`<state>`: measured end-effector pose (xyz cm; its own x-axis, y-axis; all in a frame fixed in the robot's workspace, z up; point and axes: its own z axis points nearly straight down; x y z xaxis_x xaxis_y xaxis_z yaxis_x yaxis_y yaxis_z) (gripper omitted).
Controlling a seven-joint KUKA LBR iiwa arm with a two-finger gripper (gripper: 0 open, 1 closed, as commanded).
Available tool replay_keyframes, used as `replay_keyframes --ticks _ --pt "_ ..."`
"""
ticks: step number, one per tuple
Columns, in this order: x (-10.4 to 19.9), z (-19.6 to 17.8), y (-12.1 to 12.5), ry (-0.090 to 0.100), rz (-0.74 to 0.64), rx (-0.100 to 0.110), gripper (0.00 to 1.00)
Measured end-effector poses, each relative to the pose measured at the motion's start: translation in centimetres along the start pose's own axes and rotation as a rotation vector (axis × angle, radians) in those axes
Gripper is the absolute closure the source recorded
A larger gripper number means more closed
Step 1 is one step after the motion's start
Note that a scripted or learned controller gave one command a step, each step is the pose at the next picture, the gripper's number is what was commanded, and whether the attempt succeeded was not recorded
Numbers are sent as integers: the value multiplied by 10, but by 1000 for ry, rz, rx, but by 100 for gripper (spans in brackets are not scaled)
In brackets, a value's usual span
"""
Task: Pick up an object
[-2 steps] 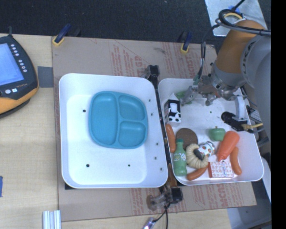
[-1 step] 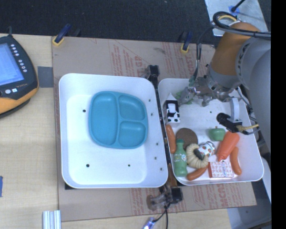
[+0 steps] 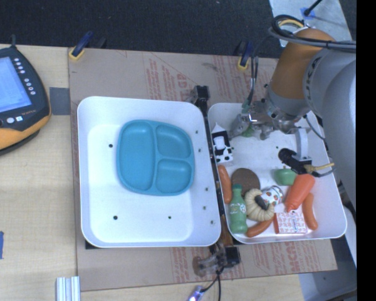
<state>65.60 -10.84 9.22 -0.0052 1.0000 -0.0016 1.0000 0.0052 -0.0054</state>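
My gripper (image 3: pixel 252 128) hangs over the far end of the right bin (image 3: pixel 336 231), its fingers apart with nothing between them. Just to its left and nearer lies a black-and-white toy (image 3: pixel 220 145) against the bin's left wall. Toy foods crowd the near half: a thin orange carrot (image 3: pixel 224 184), a brown disc (image 3: pixel 244 179), a green bottle (image 3: pixel 237 209), a beige ring-shaped pastry (image 3: pixel 259 205), a large orange carrot (image 3: pixel 299 192), a green piece (image 3: pixel 284 176), a sausage (image 3: pixel 311 212) and a patterned packet (image 3: pixel 291 222).
The left bin (image 3: pixel 100 224) holds a blue divided plate (image 3: pixel 155 156). An orange-edged tablet (image 3: pixel 11 99) lies at the bench's far left. Clamps (image 3: pixel 81 46) pin the cardboard mat at its back edge. The grey arm (image 3: pixel 326 86) covers the right bin's far right corner.
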Motion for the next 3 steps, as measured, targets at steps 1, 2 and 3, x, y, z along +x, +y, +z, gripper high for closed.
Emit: replay_keyframes --ticks 1,2,3 --pt "8 -1 0 -7 4 -1 0" --pt "10 -11 0 -2 1 3 100" --pt "8 -11 -1 -5 1 3 0"
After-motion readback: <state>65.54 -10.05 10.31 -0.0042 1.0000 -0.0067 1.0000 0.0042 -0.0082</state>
